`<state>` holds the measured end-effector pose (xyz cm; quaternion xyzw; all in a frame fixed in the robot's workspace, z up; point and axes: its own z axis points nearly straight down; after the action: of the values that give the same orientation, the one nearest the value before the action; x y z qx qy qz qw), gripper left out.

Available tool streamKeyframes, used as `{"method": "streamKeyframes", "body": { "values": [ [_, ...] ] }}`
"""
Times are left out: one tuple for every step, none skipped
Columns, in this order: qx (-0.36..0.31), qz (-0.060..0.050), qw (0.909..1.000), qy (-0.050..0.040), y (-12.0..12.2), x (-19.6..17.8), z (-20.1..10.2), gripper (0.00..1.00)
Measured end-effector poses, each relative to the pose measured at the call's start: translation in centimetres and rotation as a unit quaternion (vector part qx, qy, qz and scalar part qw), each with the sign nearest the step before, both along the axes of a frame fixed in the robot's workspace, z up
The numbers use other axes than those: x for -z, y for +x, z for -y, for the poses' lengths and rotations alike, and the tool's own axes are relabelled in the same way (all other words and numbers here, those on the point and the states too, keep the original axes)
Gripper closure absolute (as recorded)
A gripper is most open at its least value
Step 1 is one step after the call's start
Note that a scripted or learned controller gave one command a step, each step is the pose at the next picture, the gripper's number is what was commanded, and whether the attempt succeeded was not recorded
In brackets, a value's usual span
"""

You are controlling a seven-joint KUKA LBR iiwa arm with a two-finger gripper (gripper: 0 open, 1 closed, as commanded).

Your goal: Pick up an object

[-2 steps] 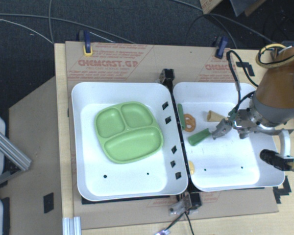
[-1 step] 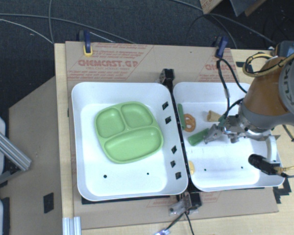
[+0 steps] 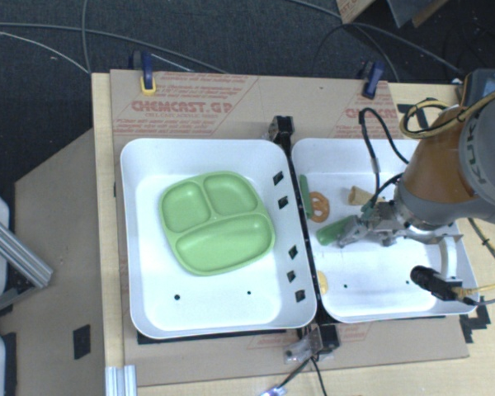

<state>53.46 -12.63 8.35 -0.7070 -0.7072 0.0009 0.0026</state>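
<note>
Pincer [image 3: 352, 233] sits low in the right bin [image 3: 379, 302], seemingly clenched on the green object's [image 3: 332, 230] right end; I judge that grip shallow. Just up-left lies a pretzel [image 3: 318, 206]. Lifting could let the green piece slip free.

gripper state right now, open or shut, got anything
Gripper: low in the right bin, at the green object; whether it holds it cannot be told.
</note>
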Motion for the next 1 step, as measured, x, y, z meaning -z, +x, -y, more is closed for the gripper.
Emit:
{"method": "streamKeyframes", "body": {
  "values": [
    [0.0, 0.002, 1.0, 0.0001, 0.09, -1.23, 0.0, 1.0]
  ]
}}
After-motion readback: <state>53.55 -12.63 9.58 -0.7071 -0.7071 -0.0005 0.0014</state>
